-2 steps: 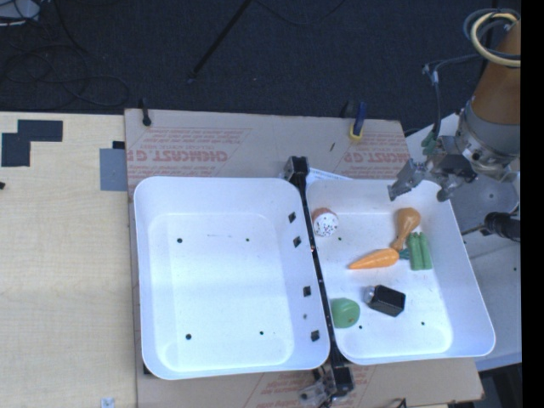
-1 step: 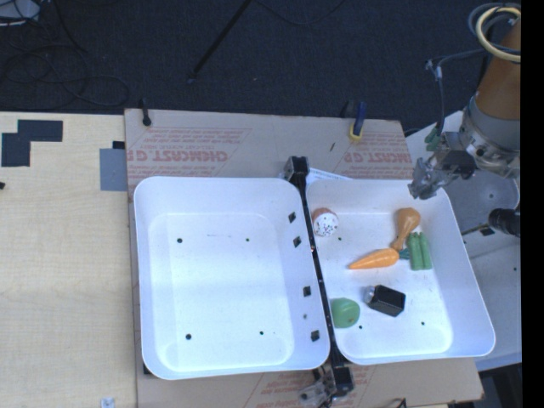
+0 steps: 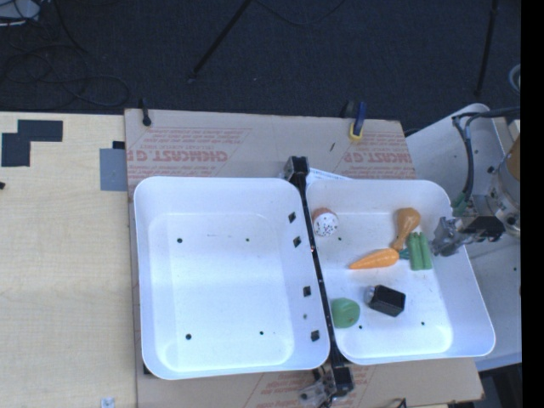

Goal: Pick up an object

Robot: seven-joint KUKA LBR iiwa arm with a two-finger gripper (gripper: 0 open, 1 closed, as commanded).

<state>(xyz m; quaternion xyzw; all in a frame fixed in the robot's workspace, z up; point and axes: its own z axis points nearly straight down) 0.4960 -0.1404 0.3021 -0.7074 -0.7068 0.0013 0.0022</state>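
The right bin [image 3: 463,330] holds several small objects. A white speckled ball [image 3: 325,222] lies near the divider. An orange carrot [image 3: 374,260] lies in the middle, with a tan-orange gourd shape [image 3: 406,223] above it and a green stick [image 3: 419,251] beside it. A black block [image 3: 387,300] and a green round piece [image 3: 345,313] sit toward the front. My gripper [image 3: 448,236] hangs at the bin's right rim, just right of the green stick and apart from it, with nothing seen held in it.
The left bin [image 3: 149,228] stands beside the right one, with a black divider strip [image 3: 310,262] between them. Both rest on a cardboard sheet [image 3: 255,147] with a blue-and-yellow clamp [image 3: 357,121] at its far edge. Cables [image 3: 467,155] hang by the arm on the right.
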